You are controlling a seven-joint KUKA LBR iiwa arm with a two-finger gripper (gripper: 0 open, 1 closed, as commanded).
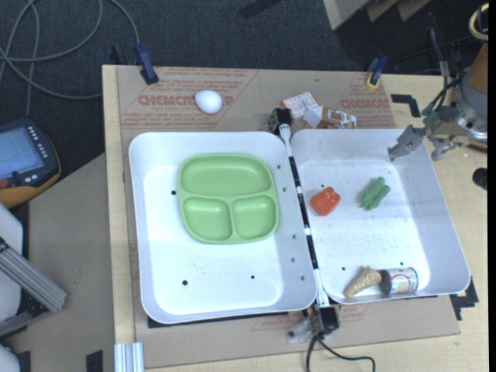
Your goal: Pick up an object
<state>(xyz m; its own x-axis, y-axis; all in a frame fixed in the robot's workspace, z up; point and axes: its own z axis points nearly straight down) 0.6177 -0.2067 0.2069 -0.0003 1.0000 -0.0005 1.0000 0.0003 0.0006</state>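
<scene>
The right bin (434, 231) holds a red pepper-like toy (325, 201) near its left wall. A green pod-shaped toy (374, 193) lies a little to the right of it. At the bin's front edge lie a tan cone (363, 282) and a small can (401, 281), touching each other. My gripper (422, 144) hangs over the bin's far right corner, well apart from all of these. Its two grey fingers (403, 142) are spread open with nothing between them.
The left bin (155, 270) bears a green divided plate (229, 197). Behind the bins on the cardboard lie a white egg shape (208, 101) and crumpled wrappers (314, 111). Blue clamps (145, 63) hold the board's far edge.
</scene>
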